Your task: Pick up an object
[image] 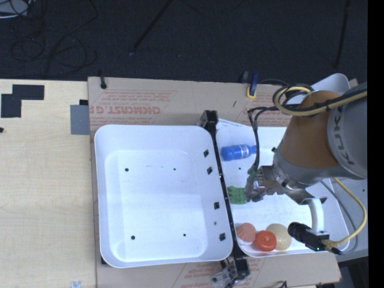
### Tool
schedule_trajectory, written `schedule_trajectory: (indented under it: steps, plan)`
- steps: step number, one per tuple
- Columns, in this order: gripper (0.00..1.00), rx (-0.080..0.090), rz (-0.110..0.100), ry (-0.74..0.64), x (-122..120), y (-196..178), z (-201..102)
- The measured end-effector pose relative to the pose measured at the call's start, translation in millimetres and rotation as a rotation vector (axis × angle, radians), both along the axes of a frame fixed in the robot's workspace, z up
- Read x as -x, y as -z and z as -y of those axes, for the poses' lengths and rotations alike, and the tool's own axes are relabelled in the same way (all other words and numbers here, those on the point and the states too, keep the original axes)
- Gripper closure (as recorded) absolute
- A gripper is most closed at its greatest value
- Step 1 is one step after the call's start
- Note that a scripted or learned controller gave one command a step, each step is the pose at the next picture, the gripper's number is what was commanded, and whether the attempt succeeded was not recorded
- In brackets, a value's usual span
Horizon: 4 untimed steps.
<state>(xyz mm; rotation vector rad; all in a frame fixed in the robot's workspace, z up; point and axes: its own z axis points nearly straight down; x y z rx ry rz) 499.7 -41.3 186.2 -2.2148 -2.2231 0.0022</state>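
The arm reaches into the right bin (336, 218), with the claw (257, 188) low near that bin's left wall, just beside the divider between the two bins. Whether the claw is open or closed cannot be determined from this angle; its tips are hidden under the wrist assembly. A green object (236, 195) lies touching or immediately beside the claw and is the likely target. A blue bottle (237, 152) lies further back in the same bin; a pink object (245, 231), a red object (265, 240) and a cream object (279, 235) cluster at the front edge. The left bin (120, 146) sits alongside. Risks: the green object lies close to the bin wall, so a finger may strike the wall or push the object aside instead of enclosing it, causing a failed grasp.
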Motion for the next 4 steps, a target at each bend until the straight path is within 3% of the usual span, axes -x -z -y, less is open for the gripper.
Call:
schedule_trajectory:
  steps: [1, 2, 3, 4]
  plan:
    - [1.00, 0.000, 0.003, -0.002, -49.9, -0.8, -60.5]
    - [1.00, -0.001, 0.006, -0.002, -95.3, -36.0, -115.0]
    - [1.00, -0.001, 0.003, -0.004, -115.6, -32.5, -203.5]
    - [1.00, 0.000, 0.000, -0.003, -110.1, -7.7, -277.5]
